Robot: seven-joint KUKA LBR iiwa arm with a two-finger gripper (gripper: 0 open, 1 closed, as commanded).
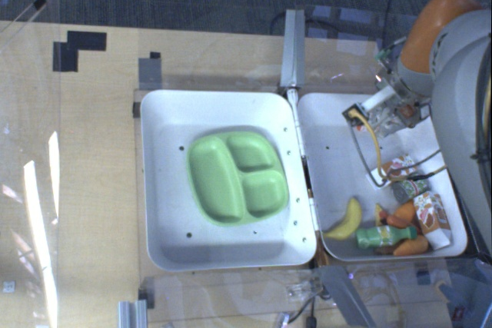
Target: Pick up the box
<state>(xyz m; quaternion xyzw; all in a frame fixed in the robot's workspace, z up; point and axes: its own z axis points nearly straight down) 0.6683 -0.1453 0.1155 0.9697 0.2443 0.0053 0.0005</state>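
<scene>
Several items crowd the right bin's point(330, 165) near corner, and your box point(430, 213) lies there against the banana point(346, 220) side clutter. The pincer point(384, 115) hovers well apart; I cannot tell its state. A tight grab could catch neighbours instead.

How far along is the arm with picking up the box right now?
Nothing looks done yet: the box lies among the clutter at the near right end of the right bin, next to the carrot and green bottle. In hand: the gripper sits over the bin's far end, away from the box. Left: moving over the box, grasping and lifting.
</scene>
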